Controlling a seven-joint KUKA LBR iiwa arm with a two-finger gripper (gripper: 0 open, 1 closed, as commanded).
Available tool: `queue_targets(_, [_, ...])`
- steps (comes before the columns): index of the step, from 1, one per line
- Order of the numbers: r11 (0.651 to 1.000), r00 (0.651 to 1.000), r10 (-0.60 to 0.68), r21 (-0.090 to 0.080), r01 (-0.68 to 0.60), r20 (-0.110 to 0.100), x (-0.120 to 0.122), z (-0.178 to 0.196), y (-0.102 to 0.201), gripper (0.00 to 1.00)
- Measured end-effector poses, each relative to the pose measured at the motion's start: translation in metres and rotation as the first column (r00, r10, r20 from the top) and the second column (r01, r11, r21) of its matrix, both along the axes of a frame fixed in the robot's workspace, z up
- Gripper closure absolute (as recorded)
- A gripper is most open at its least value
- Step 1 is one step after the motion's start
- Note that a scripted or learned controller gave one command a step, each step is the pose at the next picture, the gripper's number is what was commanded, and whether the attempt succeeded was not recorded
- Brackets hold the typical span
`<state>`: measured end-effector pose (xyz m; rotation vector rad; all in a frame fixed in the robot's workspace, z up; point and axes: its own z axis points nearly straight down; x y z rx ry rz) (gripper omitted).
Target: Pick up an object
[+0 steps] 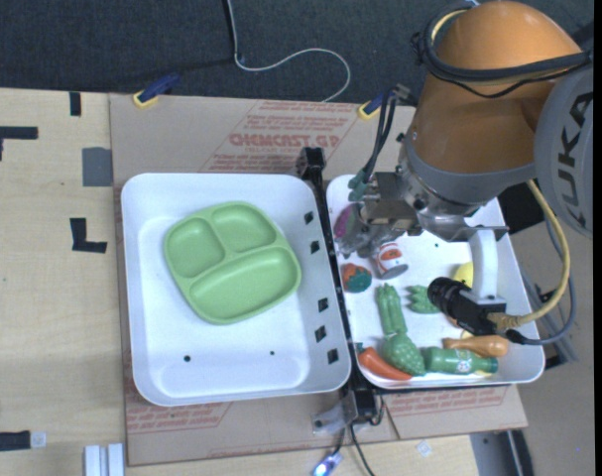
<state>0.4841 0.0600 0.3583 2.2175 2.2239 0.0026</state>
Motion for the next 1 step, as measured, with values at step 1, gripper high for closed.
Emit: queue_targets(1, [1.0,1.0,0.0,0.0,0.0,0.0,-0.0001,0.0399,0.0098,1.0])
